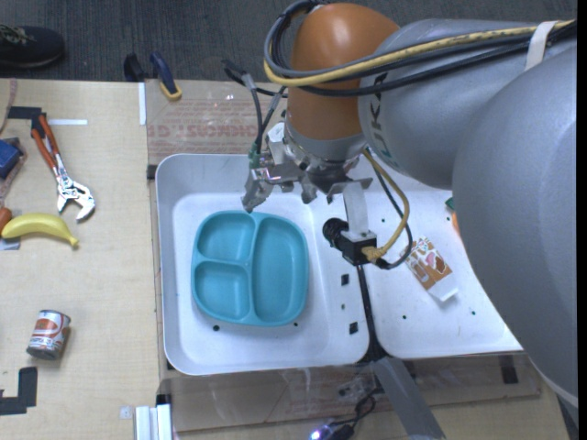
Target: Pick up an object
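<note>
A teal divided plate [249,269] lies flat in the left bin [183,337]. A small brown and white snack packet [431,266] lies in the right bin [440,333], near the arm's grey body. My gripper [273,189] hangs under the orange wrist band, over the far part of the left bin, just beyond the plate's upper rim. I see nothing held in it. The arm hides much of the right bin.
On the bench left of the bins lie a banana [38,229], a small can [48,333] and an orange-handled wrench [60,177]. A black cable plug [348,238] dangles over the wall between the bins.
</note>
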`<state>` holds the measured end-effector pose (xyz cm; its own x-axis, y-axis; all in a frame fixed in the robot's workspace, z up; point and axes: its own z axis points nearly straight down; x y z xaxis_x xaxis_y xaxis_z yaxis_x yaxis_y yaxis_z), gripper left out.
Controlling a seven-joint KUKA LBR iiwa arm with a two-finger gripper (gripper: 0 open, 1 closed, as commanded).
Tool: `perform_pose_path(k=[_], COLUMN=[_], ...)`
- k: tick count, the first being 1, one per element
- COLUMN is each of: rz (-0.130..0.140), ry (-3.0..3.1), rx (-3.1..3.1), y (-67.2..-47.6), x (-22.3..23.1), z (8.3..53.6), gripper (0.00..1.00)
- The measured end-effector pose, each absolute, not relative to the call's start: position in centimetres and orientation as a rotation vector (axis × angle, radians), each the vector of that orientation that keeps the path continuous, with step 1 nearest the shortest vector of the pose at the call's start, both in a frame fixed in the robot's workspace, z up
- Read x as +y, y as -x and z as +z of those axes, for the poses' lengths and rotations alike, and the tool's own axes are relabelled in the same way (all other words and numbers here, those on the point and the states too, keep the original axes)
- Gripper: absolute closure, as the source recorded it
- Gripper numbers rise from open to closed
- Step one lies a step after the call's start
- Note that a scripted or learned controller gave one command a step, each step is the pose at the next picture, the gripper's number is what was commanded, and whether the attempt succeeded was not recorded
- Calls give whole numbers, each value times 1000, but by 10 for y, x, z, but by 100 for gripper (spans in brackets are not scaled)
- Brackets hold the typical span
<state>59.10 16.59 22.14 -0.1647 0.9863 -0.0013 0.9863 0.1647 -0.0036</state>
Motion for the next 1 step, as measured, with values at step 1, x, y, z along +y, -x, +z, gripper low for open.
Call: perform_pose_path(k=[1], rz=[5], ry=[2214], rx=[-2228], y=[-588], x=[162], z=[233], gripper=[0])
